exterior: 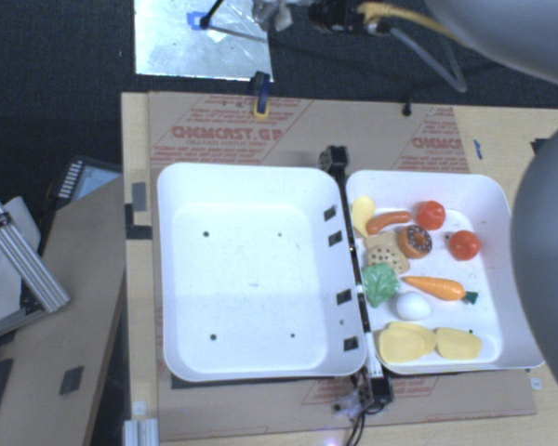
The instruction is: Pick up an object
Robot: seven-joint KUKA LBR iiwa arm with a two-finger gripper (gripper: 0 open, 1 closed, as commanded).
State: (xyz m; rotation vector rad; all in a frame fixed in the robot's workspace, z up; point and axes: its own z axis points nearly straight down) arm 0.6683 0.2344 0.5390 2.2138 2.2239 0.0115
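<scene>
Wide or narrow, I cannot tell: the grey two-finger gripper (277,3) is a blur at the top of the view, high above the bench and well apart from both bins.

Any toy could be the one to pick up, and they all lie in the white shallow bin on the right (498,214). Two round red plastic tomatoes (431,214) sit near its far side, a little apart from each other. An orange-red toy sausage (389,221) lies beside the first one. A brown ring doughnut (415,241) touches a tan speckled biscuit (383,252). Nearer the front are a green leafy toy lettuce (379,283), a long orange toy carrot (437,288) and a small white egg (412,306) just beside them. Two flat yellow pieces (407,342) lie side by side at the front edge.

The toys are crowded together, so I think a grab could bump a neighbour. The tomato nearer the right wall looks easiest to me, with bare bin around it, though a round thing may roll.

The white shallow bin on the left (251,277) sits right against the first one, joined by a black strip (349,249). I guess this keeps them from sliding. Both rest on a brown cardboard sheet (223,128) with red letters.

No toy is lifted yet.
</scene>
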